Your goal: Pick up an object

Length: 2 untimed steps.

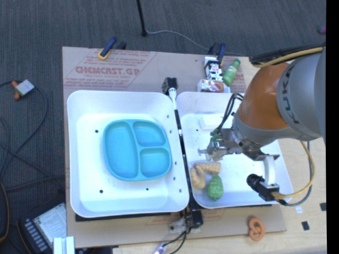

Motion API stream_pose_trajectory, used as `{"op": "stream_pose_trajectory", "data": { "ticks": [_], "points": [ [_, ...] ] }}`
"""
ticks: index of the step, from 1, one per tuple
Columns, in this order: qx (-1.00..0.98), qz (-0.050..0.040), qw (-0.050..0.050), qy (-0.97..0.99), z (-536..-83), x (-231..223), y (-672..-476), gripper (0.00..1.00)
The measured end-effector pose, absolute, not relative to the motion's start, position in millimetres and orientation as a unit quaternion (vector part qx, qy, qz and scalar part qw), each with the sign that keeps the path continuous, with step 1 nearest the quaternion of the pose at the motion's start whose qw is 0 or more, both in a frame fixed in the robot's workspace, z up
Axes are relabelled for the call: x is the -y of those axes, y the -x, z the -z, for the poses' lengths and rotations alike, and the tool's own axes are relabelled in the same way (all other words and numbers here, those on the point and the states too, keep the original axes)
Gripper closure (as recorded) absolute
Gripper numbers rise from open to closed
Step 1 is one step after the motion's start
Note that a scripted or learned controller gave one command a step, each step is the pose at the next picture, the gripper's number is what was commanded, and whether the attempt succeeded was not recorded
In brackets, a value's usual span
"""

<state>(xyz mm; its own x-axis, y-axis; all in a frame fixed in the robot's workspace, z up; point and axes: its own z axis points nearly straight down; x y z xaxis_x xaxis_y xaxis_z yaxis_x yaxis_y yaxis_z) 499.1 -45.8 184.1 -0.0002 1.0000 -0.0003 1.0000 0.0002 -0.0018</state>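
Dark carpet around the cardboard-topped table (pixel 106 70). My claw (pixel 216 148) hovers centre-right in the right white bin (pixel 233 197), grip state unclear, staged just above the yellow corn-shaped toy (pixel 206 168).

Three candidate objects lie in the right bin (pixel 275 192), grouped near its front-left corner. A yellow corn cob (pixel 207 168) lies on its side, long axis running left to right. A tan, bread-like piece (pixel 197 179) lies just left of and below the cob, touching or nearly touching it. A green, knobbly, rounded item (pixel 215 188) rests immediately right of the tan piece and below the cob, close to the front wall. All three sit flat on the bin floor.
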Motion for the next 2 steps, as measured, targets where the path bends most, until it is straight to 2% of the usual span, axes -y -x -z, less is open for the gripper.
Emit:
{"op": "stream_pose_trajectory", "data": {
  "ticks": [1,2],
  "points": [
    [0.707,-0.0007,0.0,0.707,-184.0,61.2,-525.8,1.0],
    [0.707,-0.001,0.0,0.707,-184.1,71.3,-497.1,1.0]
  ]
}}
